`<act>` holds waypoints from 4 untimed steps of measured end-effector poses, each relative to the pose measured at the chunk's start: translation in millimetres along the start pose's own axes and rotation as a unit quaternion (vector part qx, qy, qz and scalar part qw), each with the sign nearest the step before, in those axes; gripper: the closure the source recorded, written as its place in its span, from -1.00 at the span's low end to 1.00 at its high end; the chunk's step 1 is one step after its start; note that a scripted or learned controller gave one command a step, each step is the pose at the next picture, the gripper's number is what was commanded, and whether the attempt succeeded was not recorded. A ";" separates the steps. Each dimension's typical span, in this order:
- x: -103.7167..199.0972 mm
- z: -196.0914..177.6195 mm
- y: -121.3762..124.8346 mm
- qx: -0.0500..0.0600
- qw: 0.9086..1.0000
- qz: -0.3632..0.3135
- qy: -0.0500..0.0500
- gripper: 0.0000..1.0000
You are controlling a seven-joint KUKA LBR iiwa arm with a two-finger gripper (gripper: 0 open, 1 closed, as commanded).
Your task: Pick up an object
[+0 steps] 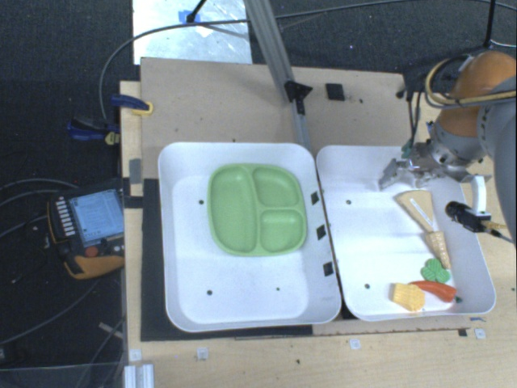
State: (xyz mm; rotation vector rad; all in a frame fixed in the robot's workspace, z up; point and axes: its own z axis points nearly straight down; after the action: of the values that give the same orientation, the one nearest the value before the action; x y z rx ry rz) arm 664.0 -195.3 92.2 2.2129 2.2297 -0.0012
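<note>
Cone-shaped toy (pixel 423 221) in right bin (pixel 363 241), below gripper (pixel 397 176).

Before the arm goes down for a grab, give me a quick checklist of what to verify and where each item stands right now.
1. Gripper is over the right bin: ok, it hangs above the bin's upper part.
2. Gripper carries nothing: ok, no object shows between its fingers.
3. Targets in reach: ok, the tan cone-shaped piece, yellow block, red piece and green piece lie in the right bin.
4. Gripper lined up over a target: not ok, it sits up and left of the cone-shaped piece.
5. Targets well separated: not ok, yellow, red and green pieces crowd one corner.
6. Green divided plate out of the way: ok, it rests in the left bin.
</note>
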 end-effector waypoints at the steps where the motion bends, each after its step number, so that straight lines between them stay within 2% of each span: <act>1: -0.7 -15.0 2.1 -0.004 1.000 -0.001 -0.002 1.00; 4: -0.4 -172.2 1.9 -0.004 1.000 0.000 -0.001 1.00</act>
State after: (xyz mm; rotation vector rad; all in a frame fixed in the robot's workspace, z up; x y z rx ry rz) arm 666.0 -195.5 264.4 2.2081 2.2251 0.0063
